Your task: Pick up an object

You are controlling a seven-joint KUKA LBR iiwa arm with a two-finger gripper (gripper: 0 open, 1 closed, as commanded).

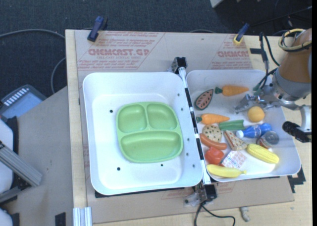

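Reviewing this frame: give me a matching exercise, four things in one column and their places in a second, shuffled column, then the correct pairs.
Things:
1. green divided plate
2. orange ball
3. banana
4. blue clamp

Places:
A. front edge of the right bin
B. far left corner of the board
C. middle of the left bin
D. right bin, just beside the hand

Pairs: 1-C, 2-D, 3-A, 4-B
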